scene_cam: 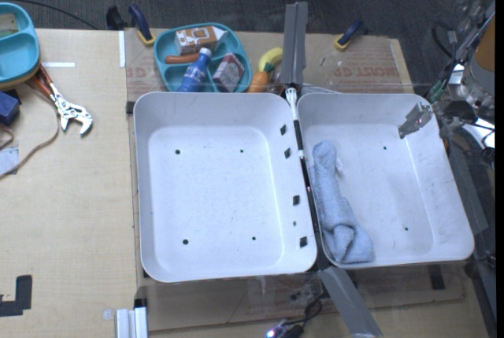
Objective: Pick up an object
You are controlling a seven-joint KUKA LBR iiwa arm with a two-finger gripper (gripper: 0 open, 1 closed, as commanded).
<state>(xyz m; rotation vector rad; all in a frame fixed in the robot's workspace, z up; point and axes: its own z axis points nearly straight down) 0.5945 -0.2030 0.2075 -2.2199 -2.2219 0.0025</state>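
Right bin [441, 195] holds one item: a light blue-grey cloth [337, 202], rolled or bunched into a long lump. It lies against the bin's left wall, next to the divider between the two bins. Long axis runs roughly top-to-bottom in frame, tilted slightly: upper end near mid-height of the bin's left side, lower end drifting right toward the bin's bottom edge. Lower end is the fatter, more bunched part; upper end is narrower and flatter. Cloth rests on the bin floor, nothing touching it from above.

Gripper [415, 121] is at the upper right of the frame, over the right bin's upper right corner near the rim. Well apart from the cloth, which sits across the bin to the lower left. Fingers read as a pale pointed shape angled down-left; can't tell whether they're spread or closed at this resolution. Nothing visible between them.

Left bin [157, 195] sits just beside the right one, walls touching at the center.

Above the bins: a teal tray [163, 61] with small packaged items and a blue bottle [194, 70]. Wrench [69, 113] on the bench at left of frame.
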